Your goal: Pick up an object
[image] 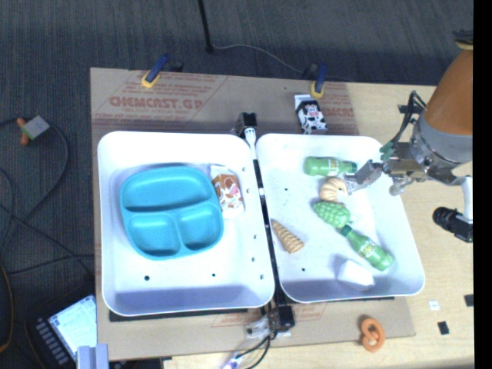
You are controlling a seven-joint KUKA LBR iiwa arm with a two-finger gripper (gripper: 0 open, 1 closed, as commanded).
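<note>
Hovering at the right bin's [400,229] 2 o'clock edge, gripper [367,174] w/ jaws apart holds nothing; nearest pick, green bottle [329,165] at 12 o'clock, looks light, stiff, slippery — prob best grabbed mid-body.

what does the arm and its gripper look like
The arm comes in from the right with an orange band above a grey wrist section. Below that sits a darker metal gripper with greenish parts on its body, thin dark cabling or brackets along the top, and slim grey jaws reaching toward the right bin. No markings are legible.
</note>
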